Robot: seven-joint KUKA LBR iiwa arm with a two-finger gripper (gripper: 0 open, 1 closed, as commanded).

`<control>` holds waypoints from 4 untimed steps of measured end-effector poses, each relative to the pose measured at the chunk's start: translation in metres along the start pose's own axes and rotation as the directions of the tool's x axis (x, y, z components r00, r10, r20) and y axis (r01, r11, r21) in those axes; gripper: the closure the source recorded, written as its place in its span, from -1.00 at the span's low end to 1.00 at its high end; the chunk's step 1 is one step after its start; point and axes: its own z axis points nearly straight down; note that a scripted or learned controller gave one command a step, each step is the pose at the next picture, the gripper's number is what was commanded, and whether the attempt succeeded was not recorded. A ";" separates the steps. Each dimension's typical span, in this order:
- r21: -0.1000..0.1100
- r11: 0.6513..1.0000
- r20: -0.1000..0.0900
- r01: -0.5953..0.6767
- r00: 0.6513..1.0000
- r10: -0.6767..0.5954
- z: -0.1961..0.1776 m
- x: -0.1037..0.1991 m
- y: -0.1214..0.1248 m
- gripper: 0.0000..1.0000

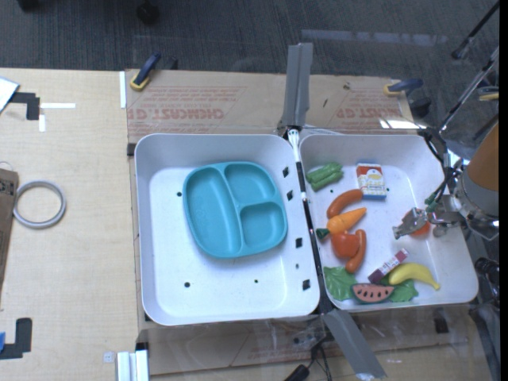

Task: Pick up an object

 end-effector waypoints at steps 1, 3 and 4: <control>-0.002 1.000 0.004 -0.003 1.000 0.003 -0.010 -0.001 0.000 1.00; -0.004 0.999 -0.005 -0.035 0.999 0.035 0.019 0.005 0.057 -1.00; -0.004 0.999 -0.005 -0.035 0.999 0.035 0.019 0.005 0.057 -1.00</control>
